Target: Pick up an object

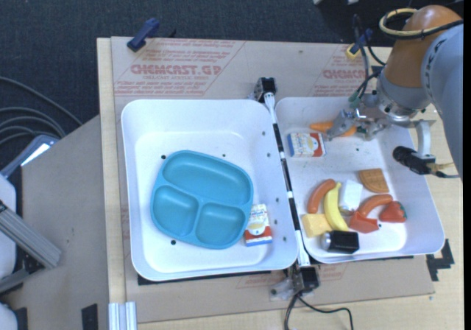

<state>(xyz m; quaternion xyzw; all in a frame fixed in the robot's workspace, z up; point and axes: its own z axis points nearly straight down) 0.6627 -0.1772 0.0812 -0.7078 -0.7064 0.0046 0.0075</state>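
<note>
Gripper (352, 124) was low in the far part of the right bin (434, 236), its metal fingers right at a small orange piece (321, 127), carrot-like, lying against the far wall. Could not tell how wide the fingers stood, or whether the orange piece sat between them or just beside them; glare and clutter at the tips hid it.

Just left of that, a small white carton with a red base (305, 144), flat on the bin floor. Nearer the camera, well apart from the gripper: a tan cracker-like piece (374, 179), a hot dog (321, 194), a banana (335, 207), a red pepper (379, 211), a yellow cheese block (316, 225), a dark can (340, 241), all crowded and touching.

Left bin (140, 174) held a blue divided plate (200, 198) and a small juice box (257, 224) touching its near right corner.

Judgement: the pick looked aimed at the orange piece. To do it well, centre the fingers across its narrow width, stay off the bin wall, close fully before lifting, then rise straight so it does not snag the carton.
</note>
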